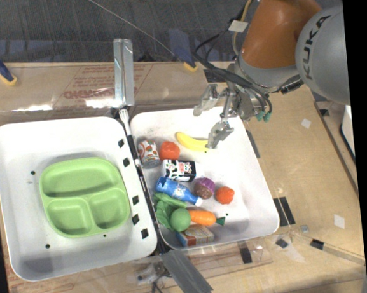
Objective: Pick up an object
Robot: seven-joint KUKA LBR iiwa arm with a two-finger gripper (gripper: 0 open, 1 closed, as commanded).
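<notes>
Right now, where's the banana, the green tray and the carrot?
banana (191,142), camera view, middle of its yellow curve.
green tray (83,196), camera view, ridge between its compartments.
carrot (202,218), camera view, middle of its orange body.

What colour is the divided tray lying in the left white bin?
Light green: the three-compartment plastic tray, seen clearly in the camera view.

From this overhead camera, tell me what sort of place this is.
Most likely a robotics lab's grasping test bench. A grey and orange robot arm reaches over two white bins, one full of toy food like a banana, the other holding a green divided tray.
</notes>
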